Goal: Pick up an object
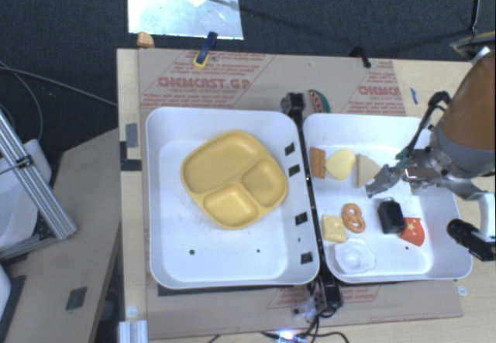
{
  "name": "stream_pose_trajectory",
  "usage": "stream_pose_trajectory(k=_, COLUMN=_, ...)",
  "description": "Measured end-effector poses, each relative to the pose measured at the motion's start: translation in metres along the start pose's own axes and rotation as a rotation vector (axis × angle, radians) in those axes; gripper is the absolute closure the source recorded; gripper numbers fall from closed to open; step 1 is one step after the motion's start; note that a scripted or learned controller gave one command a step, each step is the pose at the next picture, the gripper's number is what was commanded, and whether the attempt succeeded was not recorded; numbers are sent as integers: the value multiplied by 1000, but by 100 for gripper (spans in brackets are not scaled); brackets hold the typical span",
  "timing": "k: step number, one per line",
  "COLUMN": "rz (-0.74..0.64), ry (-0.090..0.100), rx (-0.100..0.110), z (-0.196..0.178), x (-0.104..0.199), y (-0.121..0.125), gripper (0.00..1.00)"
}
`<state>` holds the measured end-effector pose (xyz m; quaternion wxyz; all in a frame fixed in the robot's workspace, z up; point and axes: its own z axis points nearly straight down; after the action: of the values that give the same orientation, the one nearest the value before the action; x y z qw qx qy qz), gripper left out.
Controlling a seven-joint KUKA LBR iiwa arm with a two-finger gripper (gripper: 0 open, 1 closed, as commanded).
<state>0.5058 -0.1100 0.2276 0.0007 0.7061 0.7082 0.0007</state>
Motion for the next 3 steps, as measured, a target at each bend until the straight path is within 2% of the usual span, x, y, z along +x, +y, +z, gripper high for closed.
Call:
stream_pose_trajectory(k=1, rz=-5, ry=0, rx=-9, z=-88, x=36, y=-18, gripper=0)
stream_pose_trajectory(k=2, rz=-4, ry=-2, rx=-21, z=-287, x=43, y=-18, gripper=0)
stream_pose_trajectory(k=3, rz=-7, ry=-2, rx=-7, z=-289, x=43, y=-18, gripper=100)
